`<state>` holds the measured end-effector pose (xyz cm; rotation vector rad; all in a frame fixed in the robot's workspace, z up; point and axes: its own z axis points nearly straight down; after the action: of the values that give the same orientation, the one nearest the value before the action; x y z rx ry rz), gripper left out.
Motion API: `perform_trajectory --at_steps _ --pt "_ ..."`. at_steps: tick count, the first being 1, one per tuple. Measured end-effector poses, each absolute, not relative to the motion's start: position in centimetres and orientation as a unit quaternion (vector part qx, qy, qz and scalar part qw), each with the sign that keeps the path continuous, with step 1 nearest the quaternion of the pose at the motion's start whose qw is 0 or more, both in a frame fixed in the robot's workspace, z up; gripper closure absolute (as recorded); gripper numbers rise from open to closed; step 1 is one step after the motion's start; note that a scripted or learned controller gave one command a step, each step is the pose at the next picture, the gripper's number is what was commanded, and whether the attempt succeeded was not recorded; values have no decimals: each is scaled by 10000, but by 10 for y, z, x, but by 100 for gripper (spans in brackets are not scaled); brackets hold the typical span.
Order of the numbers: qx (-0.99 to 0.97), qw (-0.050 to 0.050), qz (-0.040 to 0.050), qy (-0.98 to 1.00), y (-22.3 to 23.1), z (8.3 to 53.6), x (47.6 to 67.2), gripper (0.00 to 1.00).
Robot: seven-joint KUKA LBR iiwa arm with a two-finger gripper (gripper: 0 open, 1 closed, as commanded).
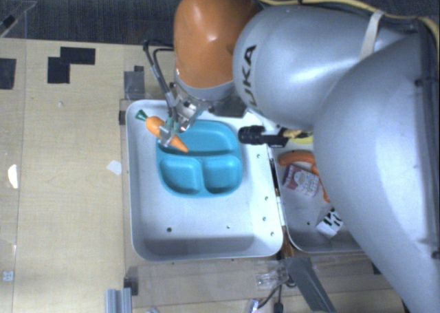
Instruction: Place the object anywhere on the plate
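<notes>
Tool (pixel 172 128) closed on carrot (pixel 167 133), hovering at blue plate's (pixel 203 160) upper-left rim.
Risky release here: could tip off the rim and roll into the white bin (pixel 206 239).

Carrot (pixel 167 133) at plate's (pixel 206 167) left rim — plate in left bin (pixel 199 243).

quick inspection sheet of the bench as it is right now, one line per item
surface: left white bin on a tan bench.
job's things: orange carrot over the upper-left rim of the blue divided plate.
clutter: red-and-white packet, orange item and a black-and-white piece in the right bin.
grippers: gripper at the carrot; grasp unclear.
cables: black cable beside the wrist; yellow cable along the arm.
surroundings: black marks on the bench, dark floor behind.
</notes>
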<state>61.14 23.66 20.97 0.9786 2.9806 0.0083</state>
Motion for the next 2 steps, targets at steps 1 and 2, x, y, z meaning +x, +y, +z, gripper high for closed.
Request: perform_trajectory --at_steps 1,2 --pt "1102 35 27 9939 236 200 618 100" --pt "-2467 62 22 9691 236 216 636 100"
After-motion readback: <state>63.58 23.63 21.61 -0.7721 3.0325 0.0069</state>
